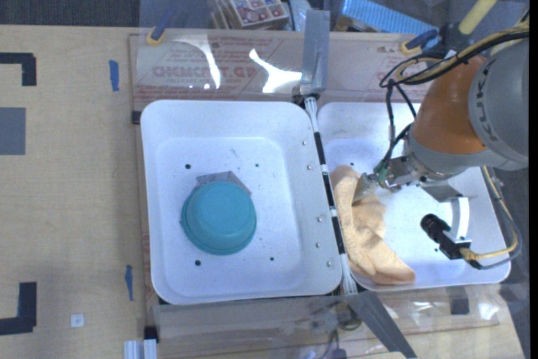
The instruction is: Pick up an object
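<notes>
so nearest the camera, the yellow cloth is lying bunched along the left wall of the right bin, one end trailing down toward the near corner. it looks flat on the bin floor, not lifted at all. a bit further back, the gripper is down right at the cloth's upper end, touching or just about touching it. can't tell if it's spread or pinched, the wrist and cables block that part. over in the left bin there's a teal bowl sitting upside down on a grey scrap, well apart from the arm. my read: the reach is done, the grab is maybe in progress, and the actual lift isn't done yet.
</notes>
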